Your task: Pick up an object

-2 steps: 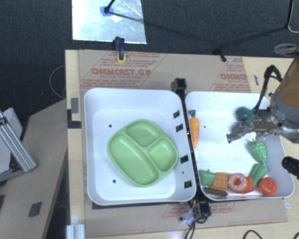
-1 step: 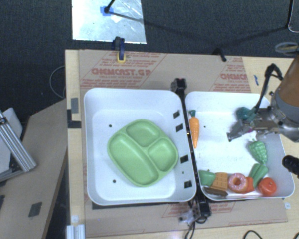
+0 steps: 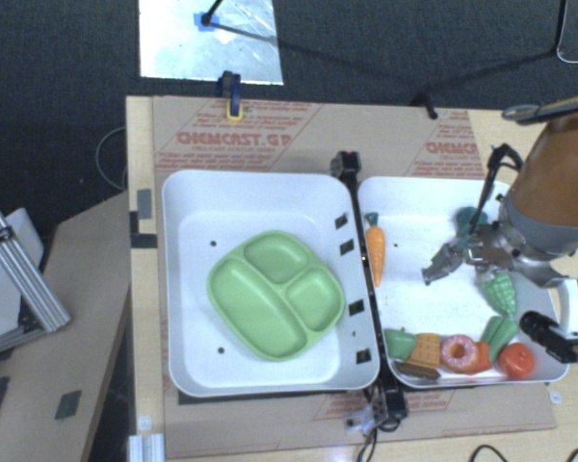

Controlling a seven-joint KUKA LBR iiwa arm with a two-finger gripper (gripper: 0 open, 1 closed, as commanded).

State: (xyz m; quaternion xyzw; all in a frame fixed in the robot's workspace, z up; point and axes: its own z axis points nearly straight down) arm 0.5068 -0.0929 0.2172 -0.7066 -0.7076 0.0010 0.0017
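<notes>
My pincer (image 3: 441, 266) hovers, fingers spread and empty, over the right bin (image 3: 414, 195). A smooth orange plastic carrot (image 3: 374, 246), tapered with a green top, lies at the bin's left wall.

The toy foods are lying in the right bin (image 3: 405, 195). A carrot (image 3: 374, 244) is resting lengthwise against that bin's left wall, leaf end up. Along its near edge a green piece (image 3: 399, 341), a brown wedge (image 3: 425, 352), a pink-iced donut (image 3: 459, 352) and a red tomato (image 3: 516, 359) are sitting in a row. A leafy green piece (image 3: 500, 293) is lying above the tomato.
</notes>
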